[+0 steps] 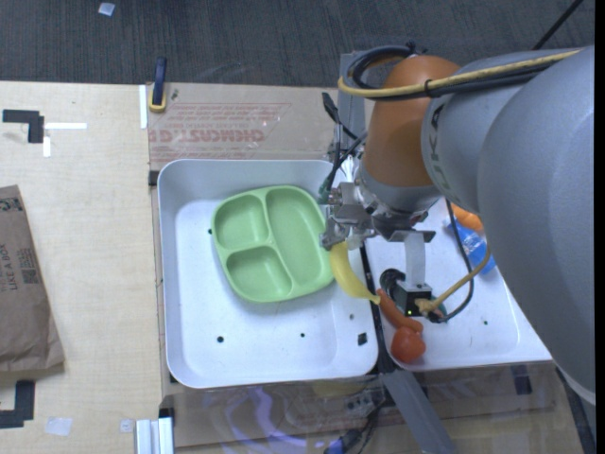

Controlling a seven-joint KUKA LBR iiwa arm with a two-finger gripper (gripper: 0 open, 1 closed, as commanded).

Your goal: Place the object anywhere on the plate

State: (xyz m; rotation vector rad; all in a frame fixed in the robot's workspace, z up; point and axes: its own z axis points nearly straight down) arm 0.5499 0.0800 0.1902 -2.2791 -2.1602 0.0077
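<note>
- Green plate (269, 244), three compartments, sits in the left white bin (189, 320); nothing on it.
- Gripper (342, 227) hangs just beside the plate's right rim, under the grey arm (510, 159) with its orange band (406, 121).
- Yellow banana (346, 274) shows right below the gripper, curving down and away from the plate's right edge, over the divide between the bins. It looks to be the task's thing.
- Banana's top end meets the gripper, but wrist hardware hides the tips: cannot tell if it is actually clamped or whether the gripper is spread or closed.
- Judgement: step in hand is the carry toward the plate; banana not on the plate yet, only touching or just beside its rim.
- To do it well: move left until most of the banana is over a compartment, go low before letting go, keep the hanging end from catching the plate rim.
- Risk: a long banana hanging by one end may swing, or tip off the rim into the bin.
- Right bin (492, 339) holds a red thing (407, 345) just past the banana's lower end, plus blue and orange items (470, 239) farther from the plate, partly hidden by the arm.
- Surface: pale wood bench (85, 253), cardboard sheet (241, 130) behind the plate's bin, brown paper bag (24, 282) well left of the plate.
- Dark carpet (236, 17) beyond the bench; cables below the bins.
</note>
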